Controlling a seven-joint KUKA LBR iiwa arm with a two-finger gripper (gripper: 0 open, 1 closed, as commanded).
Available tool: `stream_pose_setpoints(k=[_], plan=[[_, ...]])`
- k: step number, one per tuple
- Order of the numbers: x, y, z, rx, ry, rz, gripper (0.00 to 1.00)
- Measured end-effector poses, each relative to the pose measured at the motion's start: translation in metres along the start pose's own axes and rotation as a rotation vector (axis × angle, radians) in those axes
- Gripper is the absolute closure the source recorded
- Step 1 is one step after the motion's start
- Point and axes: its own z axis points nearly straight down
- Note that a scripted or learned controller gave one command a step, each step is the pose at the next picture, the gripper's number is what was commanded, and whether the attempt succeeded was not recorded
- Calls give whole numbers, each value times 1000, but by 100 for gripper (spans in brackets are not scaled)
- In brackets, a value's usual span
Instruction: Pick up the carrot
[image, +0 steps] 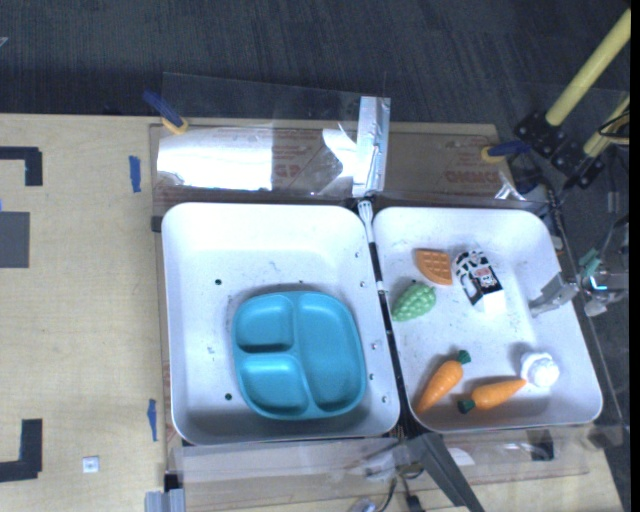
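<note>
Two orange carrots with green tops lie in the front of the right bin (570, 405). One carrot (440, 383) is tilted, with its green top pointing up and to the right. The other carrot (497, 392) lies almost level beside it, green top to the left, its tip near a small white round object (541, 371). The two carrots sit close together but apart.
The right bin also holds an orange waffle-like wedge (434, 265), a bumpy green toy (413, 301) and a black-and-white packet (478, 277). A blue divided plate (298, 352) sits in the left bin (200, 250). Clamps and cables (575, 285) crowd the right rim.
</note>
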Motion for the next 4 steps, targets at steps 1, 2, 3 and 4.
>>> stream_pose_setpoints(k=[1, 2, 3, 4], plan=[[57, -22, 124, 7, 2, -17, 0], [159, -20, 54, -2, -1, 16, 0], [97, -22, 89, 4, -1, 131, 0], [108, -19, 150, -6, -1, 177, 0]])
